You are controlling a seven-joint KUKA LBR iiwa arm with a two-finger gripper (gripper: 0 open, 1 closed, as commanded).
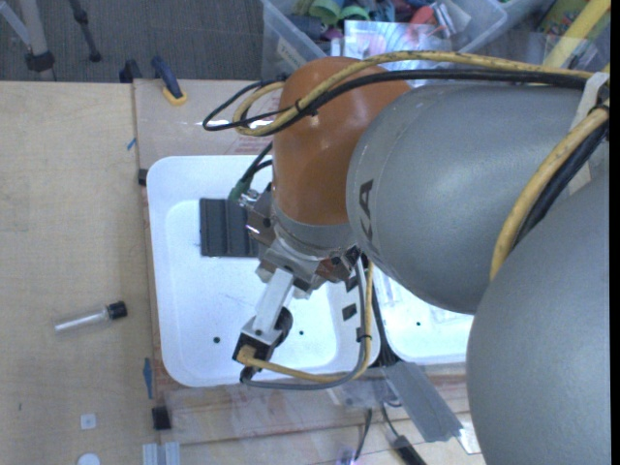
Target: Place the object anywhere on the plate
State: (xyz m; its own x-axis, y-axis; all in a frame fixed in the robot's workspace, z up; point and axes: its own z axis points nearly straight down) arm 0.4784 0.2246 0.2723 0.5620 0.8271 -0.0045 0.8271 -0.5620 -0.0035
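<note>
On the bare wooden bench [68, 211] at the far left, a small pale cylinder with a black cap [89, 318] lies on its side, well apart from the bins. Next comes the left bin [160, 289]. On its floor, in the far half and nearer its left wall, lies the dark ribbed block [221, 229]. It rests flat, and its ribs run from the far side of the bin towards the near side. The part that shows is a little longer along the ribs than across them. Its right edge passes under the wrist, so its full outline and true long axis cannot be settled.

Just to the right of the block, the gripper [291, 260] hangs over the middle of the left bin, pointing down at the floor. Whether it touches the block cannot be told, nor whether the claw stands wide or narrow, since the wrist covers it from above. The orange band [320, 124] sits directly over it, and from there the thick grey arm [465, 192] stretches off to the right, crossing above the right bin [426, 332]. Behind the bins stands a clear tub [387, 13] of coloured odds and ends
</note>
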